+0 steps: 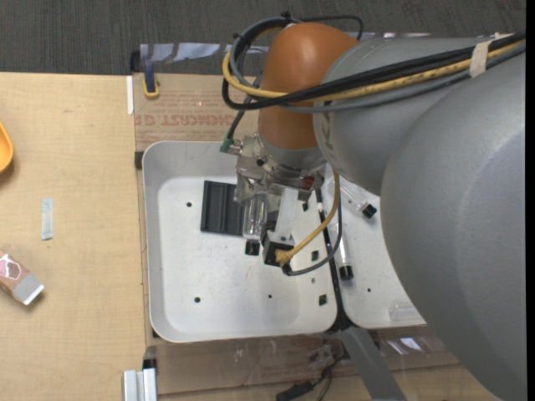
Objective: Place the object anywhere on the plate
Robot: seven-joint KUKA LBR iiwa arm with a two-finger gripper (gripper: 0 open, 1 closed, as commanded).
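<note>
As the grey arm [435, 165] reaches in from the view's right, we see its orange band [297, 57] hanging above the back of the left-hand white bin [152, 249], with the gripper [261, 249] pointing down over the middle of that bin's floor. We cannot tell from this angle whether the gripper is released or clamped, and we make out nothing that is clearly held in it.

A dark ribbed slab [219, 207], the task's thing as far as we can judge, lies flat on the bin floor just beside the gripper, on the side towards the view's left. We cannot say whether the two touch.

A yellow cable [313, 236] and black leads loop down from the wrist past the gripper. The second white bin [376, 286] sits beside the first, largely covered by the arm.

Behind the bins lies a sheet of printed cardboard [192, 111]. On the pale wooden bench [75, 140] at the view's left, well apart from the bins, we see a small pale strip [47, 220], a red-and-white item [17, 276] and, at the very edge, part of an orange object [3, 150].
</note>
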